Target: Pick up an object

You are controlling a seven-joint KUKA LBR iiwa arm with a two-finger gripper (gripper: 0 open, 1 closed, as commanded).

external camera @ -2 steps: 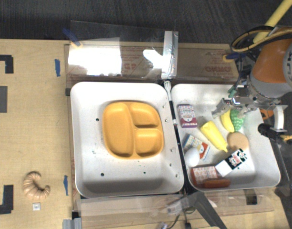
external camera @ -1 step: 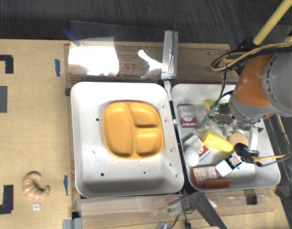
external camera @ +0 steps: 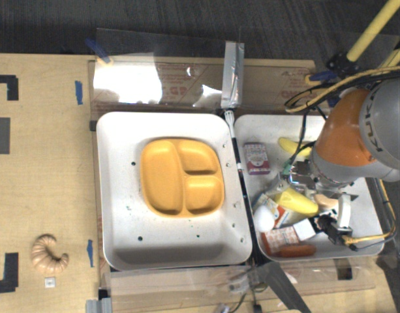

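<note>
The gripper (external camera: pixel 308 182) hung low over the middle of the right bin (external camera: pixel 368 204), under the grey wrist and its orange band. The arm's bulk covered it from above, so I could not tell whether it was wide or narrow, nor whether it held anything.

Just beside it, on the side towards the bin's near edge, lay a yellow banana (external camera: pixel 297 203), tilted across the bin floor and close under the gripper's body; whether the two touched could not be made out. A white round thing (external camera: pixel 263 219) sat against the banana's lower end, near the wall shared with the left bin. Below both, along the near edge, lay a red-brown packet (external camera: pixel 286 241). These three crowded together, leaving little bare floor around the banana.

Towards the far edge, a second yellow piece (external camera: pixel 290 145) showed partly from under the arm. A small maroon and white box (external camera: pixel 256 158) lay flat near the far corner by the shared wall, apart from the heap.

The left bin (external camera: pixel 115 175) carried a yellow compartment plate (external camera: pixel 182 176) at its middle, well apart from the gripper. Beyond that bin, on the cardboard-covered bench (external camera: pixel 36 142) near its near corner at the view's left, lay a curled beige croissant-like toy (external camera: pixel 49 253). Clear plastic sheet (external camera: pixel 160 83) was taped along the far edge behind the bins.
</note>
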